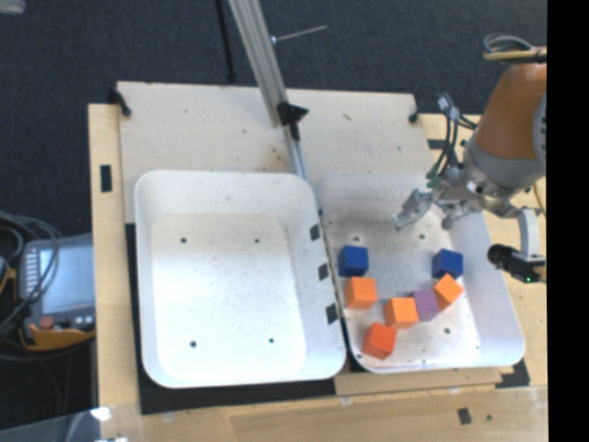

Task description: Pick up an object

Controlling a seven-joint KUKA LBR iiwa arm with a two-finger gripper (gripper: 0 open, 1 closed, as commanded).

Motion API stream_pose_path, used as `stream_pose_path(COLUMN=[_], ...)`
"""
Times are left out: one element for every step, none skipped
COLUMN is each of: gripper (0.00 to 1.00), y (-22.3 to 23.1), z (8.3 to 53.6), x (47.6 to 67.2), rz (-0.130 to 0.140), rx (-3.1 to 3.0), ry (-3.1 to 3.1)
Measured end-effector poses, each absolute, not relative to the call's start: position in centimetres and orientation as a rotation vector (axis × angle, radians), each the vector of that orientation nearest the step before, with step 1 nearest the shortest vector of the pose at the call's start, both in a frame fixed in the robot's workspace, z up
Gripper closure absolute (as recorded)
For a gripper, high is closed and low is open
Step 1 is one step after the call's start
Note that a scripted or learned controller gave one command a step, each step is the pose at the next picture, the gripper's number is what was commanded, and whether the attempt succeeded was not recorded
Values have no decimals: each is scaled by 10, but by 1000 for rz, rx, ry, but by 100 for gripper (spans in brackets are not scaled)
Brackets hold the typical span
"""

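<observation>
Camera view: six small blocks, two blue [352, 260], three orange [361, 291], one purple [425, 304], cluster in the right bin [492, 334]; at their 1 o'clock hovers the gripper [431, 208], fingers spread, grasping nothing.

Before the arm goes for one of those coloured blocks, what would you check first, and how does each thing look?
1. Blocks within reach: ok. All lie in the right bin, near the arm.
2. End effector holding nothing: ok, nothing seen between its fingers.
3. End effector above the bin: ok, over its far part.
4. Easy target: ok. The blue block by the left wall has space on most sides.
5. Crowding: not ok. The purple block sits tight between two orange blocks.
6. Finger opening: cannot tell.
</observation>
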State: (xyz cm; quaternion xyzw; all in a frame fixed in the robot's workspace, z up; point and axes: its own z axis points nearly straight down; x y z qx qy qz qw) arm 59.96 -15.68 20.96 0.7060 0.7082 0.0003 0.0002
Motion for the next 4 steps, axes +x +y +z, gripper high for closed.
stream_pose_path(gripper=[0,0,0,0], y=[-157,-157,-163,-164], z=[210,159,102,98], x=[600,609,615,616], rz=[2,-5,-6,-2], rx=[2218,2219,2222,2221], ry=[2224,2227,2223,2220])
